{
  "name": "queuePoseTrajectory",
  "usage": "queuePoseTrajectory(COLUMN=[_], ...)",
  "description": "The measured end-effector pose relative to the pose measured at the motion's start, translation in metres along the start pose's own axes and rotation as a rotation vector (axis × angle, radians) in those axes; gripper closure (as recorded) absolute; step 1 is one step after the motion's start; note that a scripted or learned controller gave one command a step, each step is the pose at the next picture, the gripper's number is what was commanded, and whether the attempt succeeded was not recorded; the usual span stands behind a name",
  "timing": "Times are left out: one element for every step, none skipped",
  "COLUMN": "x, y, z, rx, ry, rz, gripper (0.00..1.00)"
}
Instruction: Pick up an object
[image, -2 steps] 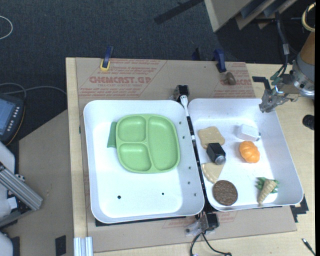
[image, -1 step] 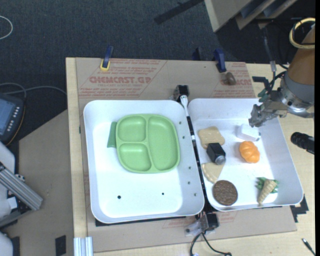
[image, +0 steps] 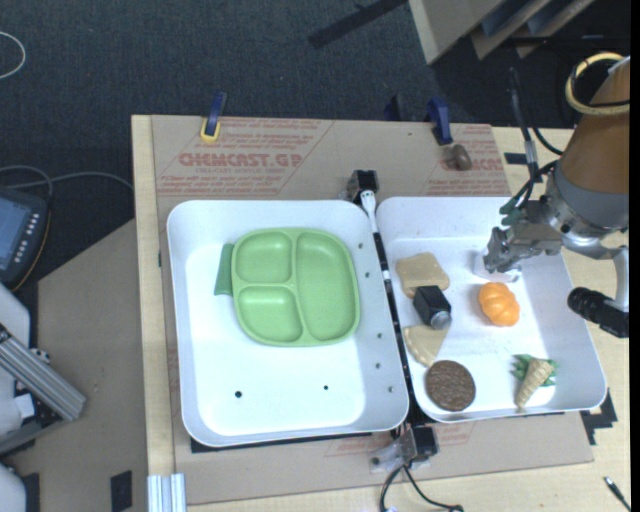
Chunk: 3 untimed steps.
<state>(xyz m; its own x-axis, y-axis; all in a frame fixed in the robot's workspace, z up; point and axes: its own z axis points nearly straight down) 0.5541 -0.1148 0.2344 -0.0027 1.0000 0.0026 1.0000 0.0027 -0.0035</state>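
Observation:
My gripper (image: 503, 258) hangs over the far right part of the right bin (image: 470, 214). Just below it in the picture lies an orange fruit (image: 498, 304), apart from the gripper. A tan bread slice (image: 421, 271) lies near the bin's left wall, with a small black block (image: 432, 305) beside it and a pale wedge (image: 424, 344) in front of that. Toward the near edge sit a round brown patty (image: 450, 384) and a yellow corn cob with green leaves (image: 532, 376). Nothing shows between the gripper's tips.
The left bin (image: 195, 330) holds a green divided plate (image: 296, 286). A black divider rail (image: 381, 270) runs between the two bins. The grey arm with its orange band (image: 600, 150) comes in from the upper right.

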Motion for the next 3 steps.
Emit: queuePoseTrajectory(x=[0.031, 0.034, 0.04], y=[-0.03, -0.039, -0.044], z=[0.004, 0.02, 0.012], rx=[0.001, 0.001, -0.001], ry=[-0.001, -0.001, -0.001], rz=[0.0, 0.004, 0.002], gripper=[1.0, 1.0, 1.0])
